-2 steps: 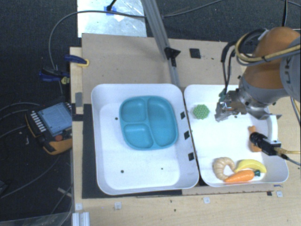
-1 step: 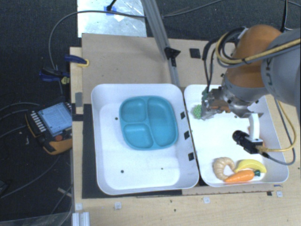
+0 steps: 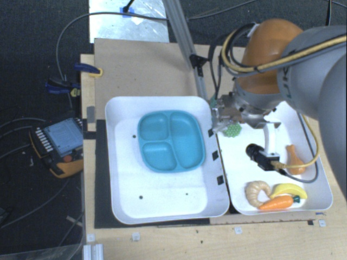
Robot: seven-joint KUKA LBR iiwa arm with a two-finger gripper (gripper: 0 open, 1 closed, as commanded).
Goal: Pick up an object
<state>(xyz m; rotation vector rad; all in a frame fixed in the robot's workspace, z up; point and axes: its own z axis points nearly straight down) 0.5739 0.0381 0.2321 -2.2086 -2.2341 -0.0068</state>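
Grey arm with the orange band reaches over the right shallow white bin [image 3: 320,196], its pincer [image 3: 225,122] low at that bin's upper left corner.

A small green bumpy ball [image 3: 232,130] sits just beside the pincer tip; whether the pincer is wide or narrow, I cannot tell. A yellow banana [image 3: 290,190], an orange carrot [image 3: 275,202] and a beige curled pastry [image 3: 256,190] lie near the front. The left white bin [image 3: 122,196] holds a blue divided plastic plate [image 3: 171,141].
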